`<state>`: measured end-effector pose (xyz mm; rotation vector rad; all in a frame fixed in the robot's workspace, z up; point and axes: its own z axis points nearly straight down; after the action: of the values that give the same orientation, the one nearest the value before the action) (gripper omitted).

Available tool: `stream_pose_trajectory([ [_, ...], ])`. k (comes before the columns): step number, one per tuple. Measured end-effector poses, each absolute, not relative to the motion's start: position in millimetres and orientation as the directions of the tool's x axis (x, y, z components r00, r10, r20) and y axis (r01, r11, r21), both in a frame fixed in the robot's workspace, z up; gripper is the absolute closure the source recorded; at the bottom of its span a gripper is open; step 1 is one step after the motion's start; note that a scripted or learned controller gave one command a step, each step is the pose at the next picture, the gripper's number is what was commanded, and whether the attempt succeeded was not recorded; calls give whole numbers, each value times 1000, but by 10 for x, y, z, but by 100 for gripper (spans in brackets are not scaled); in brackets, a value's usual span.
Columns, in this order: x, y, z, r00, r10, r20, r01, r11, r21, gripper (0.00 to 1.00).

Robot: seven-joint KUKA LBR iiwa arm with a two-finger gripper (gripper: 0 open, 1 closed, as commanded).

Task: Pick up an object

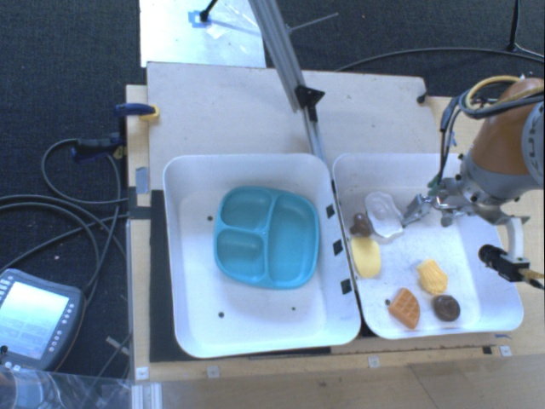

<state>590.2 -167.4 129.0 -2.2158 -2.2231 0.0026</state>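
Camera view from above the counter (255, 109) puts your gripper (415, 210) low in the right bin (502, 313), near that bin's far wall. Whether it is spread or closed you cannot tell from this angle. It hangs just beside a pale white object (383, 215) lying toward the bin's left wall, and you cannot tell whether the two touch. The grey arm (502, 156), with its orange band, reaches in over the counter's right edge, cables looped above it.

Close against the white object's left side you see a small brown piece (360, 225), and directly below them, toward the counter's near edge, a yellow rounded item (367, 256) lying by the bin's left wall. Farther toward the near edge lie three more pieces: a yellow ridged one (433, 276) about mid-bin, an orange waffle-like piece (405, 308) nearer the front wall, and a dark brown round piece (446, 307) just to its right. None of these is between the fingers.

Your left bin (192, 313) holds a blue divided plate (267, 236) with three compartments, lying flat near the bin's middle. A slanted metal pole (281, 45) crosses the counter's far edge and comes down between the two bins. Off the counter's left edge, black cables trail across the dark floor (68, 41) to a handheld control pendant (34, 313) at the lower left.
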Motion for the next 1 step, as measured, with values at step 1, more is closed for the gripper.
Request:
stream_pose_trajectory([
  [1, 5901, -1671, 887, -1, 1000, 0, 1000, 1, -2, 0],
])
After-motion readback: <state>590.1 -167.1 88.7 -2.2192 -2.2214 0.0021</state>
